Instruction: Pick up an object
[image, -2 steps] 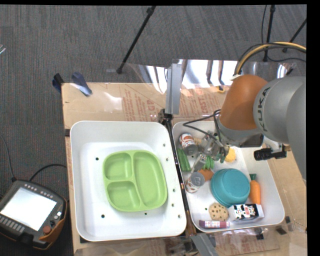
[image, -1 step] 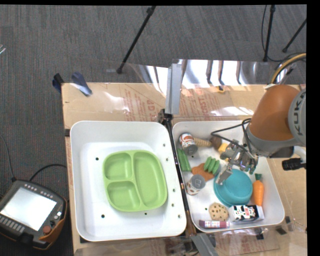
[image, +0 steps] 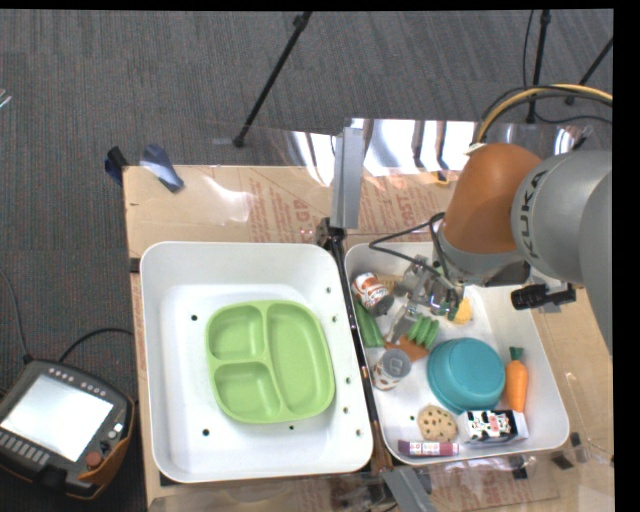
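My gripper hangs low over the back left part of the right bin, under the arm's orange band. Its fingers reach down among a small red and white can, green vegetable pieces and a yellow bit. Nothing is visibly held between them. In front of them lie a grey lidded can, a teal bowl, a carrot, a cookie, a milk carton and a pink tube.
The left bin holds a green divided plate. The rim between the two bins runs just left of the gripper. A tablet controller sits on the floor at the lower left. Tripod legs stand behind the bench.
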